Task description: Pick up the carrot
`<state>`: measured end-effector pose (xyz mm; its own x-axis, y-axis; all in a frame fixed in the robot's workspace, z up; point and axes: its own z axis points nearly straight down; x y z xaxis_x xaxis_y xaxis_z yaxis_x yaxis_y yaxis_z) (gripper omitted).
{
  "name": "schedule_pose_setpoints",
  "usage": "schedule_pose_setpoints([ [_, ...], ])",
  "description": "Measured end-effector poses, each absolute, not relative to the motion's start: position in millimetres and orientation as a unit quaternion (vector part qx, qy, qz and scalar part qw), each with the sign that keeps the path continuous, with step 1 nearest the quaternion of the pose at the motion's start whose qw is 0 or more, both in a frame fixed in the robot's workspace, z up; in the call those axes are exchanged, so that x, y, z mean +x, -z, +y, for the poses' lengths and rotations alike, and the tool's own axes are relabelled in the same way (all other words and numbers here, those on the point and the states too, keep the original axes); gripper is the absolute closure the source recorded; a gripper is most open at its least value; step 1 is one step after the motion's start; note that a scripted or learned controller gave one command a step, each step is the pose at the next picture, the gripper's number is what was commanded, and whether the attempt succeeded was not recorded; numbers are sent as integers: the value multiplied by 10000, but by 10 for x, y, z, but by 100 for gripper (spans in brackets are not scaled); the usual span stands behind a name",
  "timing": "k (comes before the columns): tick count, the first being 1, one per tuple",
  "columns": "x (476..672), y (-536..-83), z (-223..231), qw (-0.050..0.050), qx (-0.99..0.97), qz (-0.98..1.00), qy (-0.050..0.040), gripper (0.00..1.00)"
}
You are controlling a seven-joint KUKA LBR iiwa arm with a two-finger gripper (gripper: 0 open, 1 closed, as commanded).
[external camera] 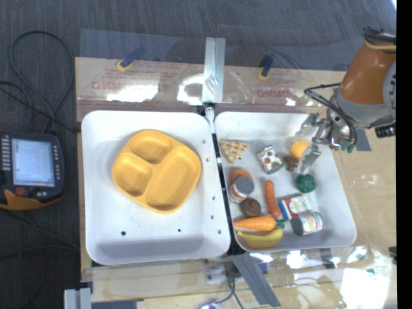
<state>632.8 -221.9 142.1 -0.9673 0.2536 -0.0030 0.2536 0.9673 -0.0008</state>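
The carrot (256, 223), orange with a green stub at its right end, lies along the front of the right bin (341, 195), resting on a yellow banana (261, 239). My gripper (311, 143) hangs over the bin's far right part, well behind the carrot and to its right. It is open, with nothing between its fingers. A yellow ball-like fruit (298, 149) sits just to its left.
A red-orange stick (272, 198), a tin (243, 187), a brown lump (251, 206), a red-white carton (296, 205) and a can (309, 223) crowd around the carrot. A green object (305, 183) lies below the gripper. The left bin holds a yellow divided plate (156, 170).
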Motion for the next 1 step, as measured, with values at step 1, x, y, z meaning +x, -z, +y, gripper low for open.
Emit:
schedule_pose_setpoints([
  [1, 6534, -900, -2233, 59, 893, 9960, 24, 0],
])
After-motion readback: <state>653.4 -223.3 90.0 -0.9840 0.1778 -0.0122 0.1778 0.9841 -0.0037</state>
